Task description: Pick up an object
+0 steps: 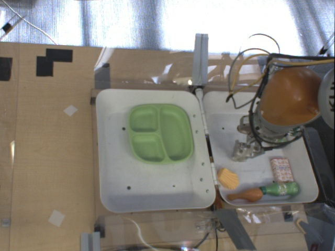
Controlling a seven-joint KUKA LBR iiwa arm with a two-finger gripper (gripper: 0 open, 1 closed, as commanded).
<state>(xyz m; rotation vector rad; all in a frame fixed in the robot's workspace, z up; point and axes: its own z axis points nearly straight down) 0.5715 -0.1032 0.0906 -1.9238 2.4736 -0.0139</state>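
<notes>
The end effector [245,150] hangs low over the right bin [226,120], and whether it is released or clenched I cannot tell. Near the bin's front edge lie a pink box [281,169], a green bottle [280,189], a yellow piece [228,178] and a brown piece [246,195] (touching the bottle's end). The left bin [112,156] holds a green tray [159,133] with 3 compartments.

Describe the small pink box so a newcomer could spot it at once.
Start at the right bin, the one the arm reaches into. Near its lower right corner lies the small pink box, just above the green bottle. It is the one flat, patterned rectangle there.
</notes>
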